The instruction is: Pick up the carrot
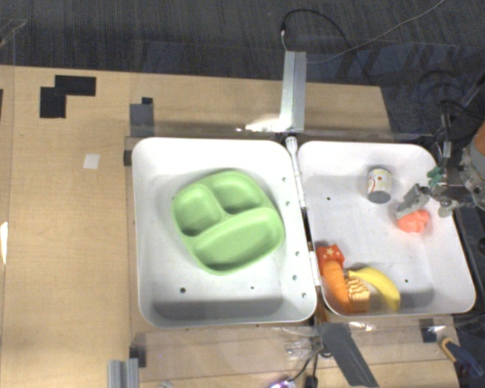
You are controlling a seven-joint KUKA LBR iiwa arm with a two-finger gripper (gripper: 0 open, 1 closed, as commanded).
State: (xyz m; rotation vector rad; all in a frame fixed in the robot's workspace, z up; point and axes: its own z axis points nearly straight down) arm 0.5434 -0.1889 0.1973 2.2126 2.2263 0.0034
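Note:
The orange carrot [335,282] lies near the front left corner of the right bin [447,257], pressed against a yellow banana [380,286]. My gripper [420,200] hangs over the right side of that bin, just above a pink object [415,221]. It is well to the right of the carrot and farther back. Nothing shows held in it.
A small red item [331,255] sits just behind the carrot. A small tin can [378,185] lies at the back of the right bin. A green divided plate [227,219] rests in the left bin [153,241]. A metal post [294,87] stands behind the bins.

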